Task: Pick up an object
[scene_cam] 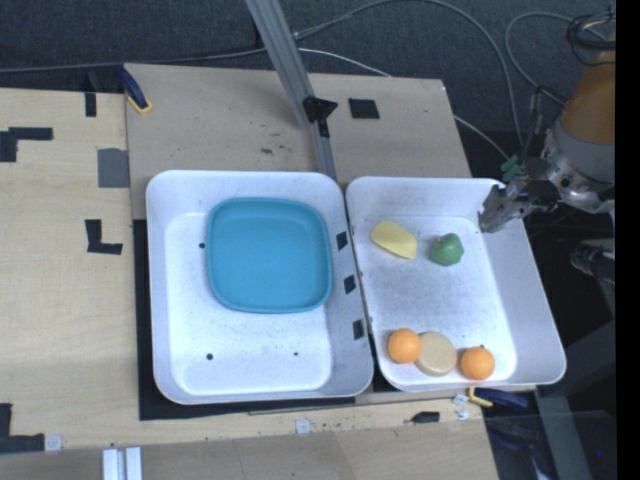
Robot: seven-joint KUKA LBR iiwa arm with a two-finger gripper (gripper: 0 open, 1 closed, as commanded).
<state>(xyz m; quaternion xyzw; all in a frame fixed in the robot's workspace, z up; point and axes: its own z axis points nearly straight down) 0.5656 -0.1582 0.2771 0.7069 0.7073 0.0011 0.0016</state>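
Observation:
The right bin [520, 288] holds a yellow lemon-like piece [394, 239], a green round fruit [446, 250], an orange ball [404, 346], a beige disc [436, 353] and a second orange ball [477, 363]. My gripper [494, 214] hangs over the far right corner of this bin, right of the green fruit and apart from it. Nothing shows between its fingers.
The left bin [170, 268] carries a blue square plate [269, 255]. A grey metal pole [290, 58] slants down to the gap between the bins at the back. Cables [480, 38] lie on the dark floor behind the right bin.

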